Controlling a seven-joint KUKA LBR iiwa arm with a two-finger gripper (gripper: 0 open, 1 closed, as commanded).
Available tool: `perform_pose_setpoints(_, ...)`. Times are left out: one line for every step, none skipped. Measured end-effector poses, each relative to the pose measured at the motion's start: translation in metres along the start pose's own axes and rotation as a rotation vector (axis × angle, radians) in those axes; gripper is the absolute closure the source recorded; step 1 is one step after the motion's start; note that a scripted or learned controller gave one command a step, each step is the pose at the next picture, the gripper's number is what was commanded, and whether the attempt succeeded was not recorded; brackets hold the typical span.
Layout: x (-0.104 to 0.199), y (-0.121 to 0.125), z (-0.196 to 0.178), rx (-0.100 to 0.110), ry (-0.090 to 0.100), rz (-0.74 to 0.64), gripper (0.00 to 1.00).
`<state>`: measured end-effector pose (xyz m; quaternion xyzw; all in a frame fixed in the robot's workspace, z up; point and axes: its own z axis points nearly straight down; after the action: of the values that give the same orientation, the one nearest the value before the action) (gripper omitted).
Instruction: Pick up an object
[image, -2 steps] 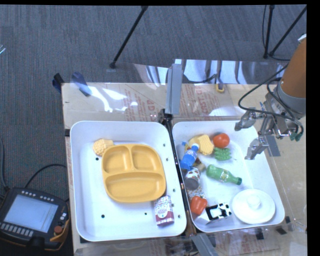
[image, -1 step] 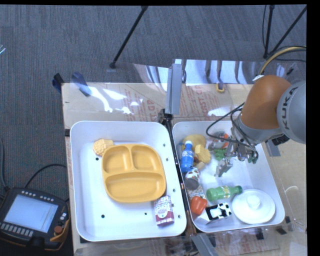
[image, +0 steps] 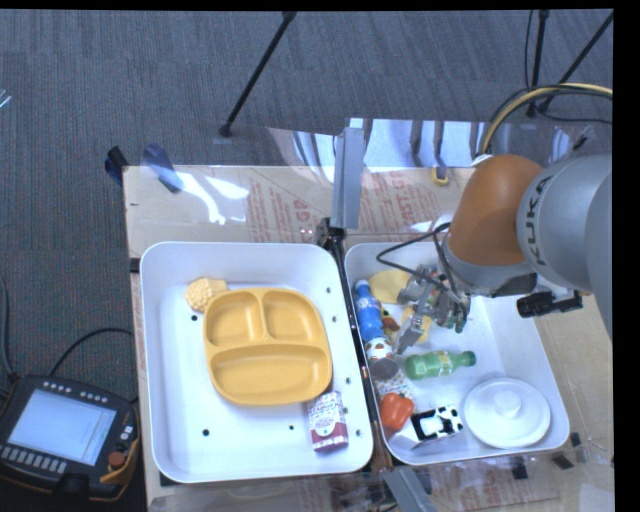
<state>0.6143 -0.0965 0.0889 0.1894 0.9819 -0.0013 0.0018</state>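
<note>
Hovering low in the right bin (image: 545, 345), gripper (image: 428, 312), finger state unclear, just above the green bottle (image: 437, 363).

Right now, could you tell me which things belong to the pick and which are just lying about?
Job in hand:
gripper
green bottle
blue bottle
red pepper

Lying about:
yellow divided tray
small carton
white lid

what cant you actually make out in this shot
- Gripper, camera view: whether it holds anything; it is small and lost in clutter over the right bin.
- Yellow item: partly under the gripper and cables, so its shape is unclear.
- Small carton in the left bin: label print too small to read.
- Arm: cut off by the right edge.
</note>
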Motion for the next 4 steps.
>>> perform_pose_setpoints(-0.033,-0.044,-0.095,-0.004,-0.008,0.113,0.00)
perform_pose_setpoints(0.089,-0.070,0.003,-0.002,0.008,0.160,0.00)
perform_pose_setpoints(0.047,-0.017,-0.037,-0.004,0.000,0.212,0.00)
perform_pose_setpoints(0.003,0.004,0.000,0.004,-0.001,0.372,0.00)
